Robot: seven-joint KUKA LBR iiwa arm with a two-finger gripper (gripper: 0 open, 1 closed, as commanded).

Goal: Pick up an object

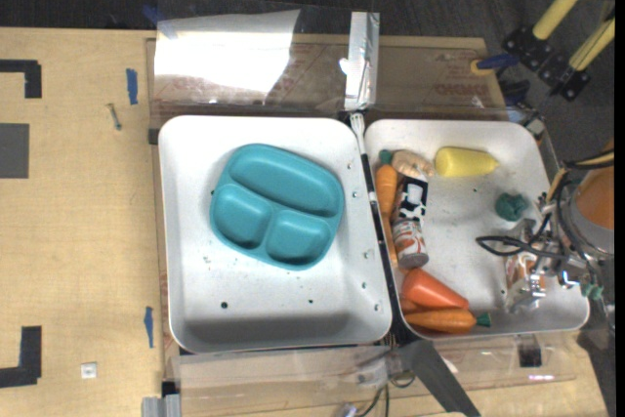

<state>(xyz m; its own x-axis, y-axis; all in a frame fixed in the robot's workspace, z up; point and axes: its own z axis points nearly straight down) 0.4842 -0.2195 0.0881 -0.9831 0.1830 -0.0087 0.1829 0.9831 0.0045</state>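
Note:
The right bin (459,239) holds several small objects. A yellow lump (466,161) lies near its far wall and a small teal piece (511,205) sits toward the right. Along the left wall lie a beige item (410,161), an orange carrot (387,188) and a small bottle (410,228) with a black-and-white label. Two orange carrot shapes (435,300) rest at the front left. My gripper (527,280) is low over the bin's front right corner, amid black cables, well right of the carrots. Nothing shows held in it.
The left bin (195,288) carries a teal divided plate (276,203). A raised divider (376,239) separates the bins. The arm's orange band (598,202) hangs over the right bin's right rim. Yellow-and-black gear (566,5) stands at the far right.

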